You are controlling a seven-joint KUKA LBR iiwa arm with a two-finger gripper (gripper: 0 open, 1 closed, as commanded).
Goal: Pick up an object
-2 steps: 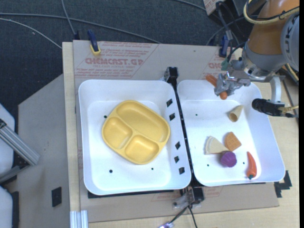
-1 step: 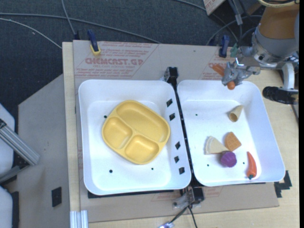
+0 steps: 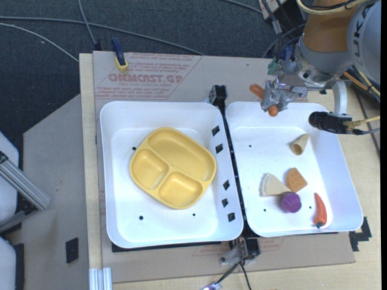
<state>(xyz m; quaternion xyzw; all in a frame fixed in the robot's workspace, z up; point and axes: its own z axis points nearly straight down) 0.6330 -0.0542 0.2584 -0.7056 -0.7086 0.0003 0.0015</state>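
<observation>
A: Looking at the upper right of the frame, the gripper [image 3: 275,101] hangs over the top rim of the right bin [image 3: 338,180], and a small orange piece [image 3: 273,109] sits between its fingertips. It seems pinched there, so the fingers are closed on it. I cannot tell what the piece is.

B: And just left of it?

A: Another small orange-red bit [image 3: 257,90] lies beside the gripper, on the bench just above the bin's rim. Whether it touches the fingers is unclear.

B: What lies in that bin?

A: A tan cone [image 3: 299,144] at centre right. Lower down sit a pale wedge [image 3: 273,185], an orange-brown biscuit-like piece [image 3: 295,179] just right of it, and a purple ball [image 3: 291,202] below the two. A carrot [image 3: 320,210] lies near the bin's lower right corner.

B: The left bin?

A: The left bin [image 3: 115,180] holds a yellow divided plate [image 3: 173,167] with three compartments, tilted in the frame. Black clips [image 3: 226,186] run down the seam between the bins.

B: The surroundings?

A: Both bins rest on a brown board [image 3: 151,74] with red lettering, a blue-and-yellow clamp [image 3: 119,53] at its upper left. Cables [image 3: 84,17] trail across dark floor at the top. The arm [image 3: 329,23], orange-banded, enters from the upper right.
</observation>
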